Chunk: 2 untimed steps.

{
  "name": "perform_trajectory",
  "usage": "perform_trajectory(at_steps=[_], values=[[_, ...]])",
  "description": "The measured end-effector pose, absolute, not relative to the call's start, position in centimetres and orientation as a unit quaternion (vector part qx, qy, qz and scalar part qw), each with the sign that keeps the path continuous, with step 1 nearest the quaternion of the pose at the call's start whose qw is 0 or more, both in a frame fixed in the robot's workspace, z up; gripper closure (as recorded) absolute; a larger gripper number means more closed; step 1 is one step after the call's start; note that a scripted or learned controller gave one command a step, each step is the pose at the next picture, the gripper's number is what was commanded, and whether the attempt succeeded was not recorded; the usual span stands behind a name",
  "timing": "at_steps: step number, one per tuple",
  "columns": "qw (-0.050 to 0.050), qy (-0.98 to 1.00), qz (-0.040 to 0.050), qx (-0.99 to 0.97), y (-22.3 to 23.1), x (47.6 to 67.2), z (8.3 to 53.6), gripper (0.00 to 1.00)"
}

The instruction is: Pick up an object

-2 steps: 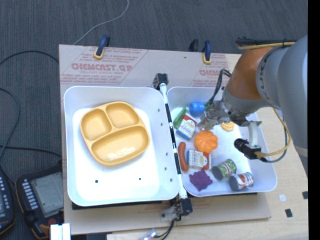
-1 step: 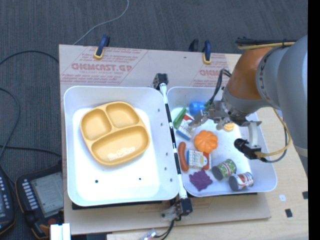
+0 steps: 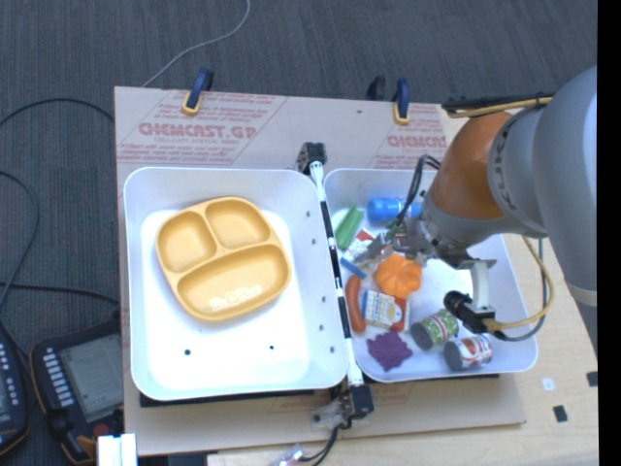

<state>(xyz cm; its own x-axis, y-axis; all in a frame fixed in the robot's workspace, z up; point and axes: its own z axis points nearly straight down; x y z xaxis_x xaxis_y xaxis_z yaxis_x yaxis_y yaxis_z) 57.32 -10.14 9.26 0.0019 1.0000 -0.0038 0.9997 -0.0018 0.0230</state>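
In the right bin lie several small objects: an orange lump, a blue piece, a green piece, a red sausage shape, a printed packet, a purple grape bunch and two small cans. My gripper is low over the middle of this bin, just above and left of the orange lump and below the blue piece. The wrist hides what lies directly under it.
The left bin holds a yellow divided plate. A ridge with a black clamp separates the two bins. The grey arm with its orange band covers the right bin's upper right part.
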Motion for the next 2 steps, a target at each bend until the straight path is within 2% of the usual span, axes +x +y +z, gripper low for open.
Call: perform_trajectory(at_steps=[1, 2], values=[[0.006, 0.707, 0.0072, 0.707, -9.90, 57.34, 10.33, 1.00], [0.006, 0.708, 0.0071, 0.707, -9.88, 57.32, 10.31, 0.00]])
